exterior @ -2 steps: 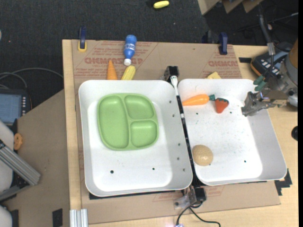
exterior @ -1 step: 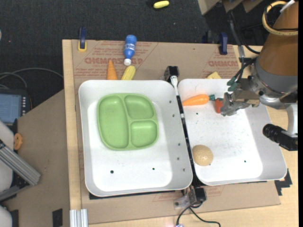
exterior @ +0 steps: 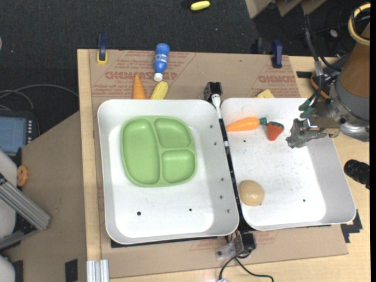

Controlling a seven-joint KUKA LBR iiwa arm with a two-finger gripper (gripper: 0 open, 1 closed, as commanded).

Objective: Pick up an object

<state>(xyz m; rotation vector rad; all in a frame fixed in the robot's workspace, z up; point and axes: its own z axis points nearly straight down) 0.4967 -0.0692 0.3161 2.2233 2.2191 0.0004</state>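
In the right bin point(exterior: 305, 210) lie an orange carrot point(exterior: 242, 124), a red strawberry point(exterior: 274, 130) just to its right, and a tan round potato point(exterior: 252, 192) near the bin's front left. My gripper point(exterior: 295, 138) hangs over the right bin's far right part, just right of the strawberry and a little apart from it. Nothing shows between its fingers. A green three-compartment plate point(exterior: 158, 150) lies in the left bin point(exterior: 117, 204).
On the board behind the left bin lie a blue-and-white bottle point(exterior: 160, 61), an orange carrot-like toy point(exterior: 138, 89) and a yellow corn piece point(exterior: 159, 90). A black clip point(exterior: 212, 90) sits at the divide between the bins. A yellow wedge point(exterior: 265, 94) rests behind the right bin.
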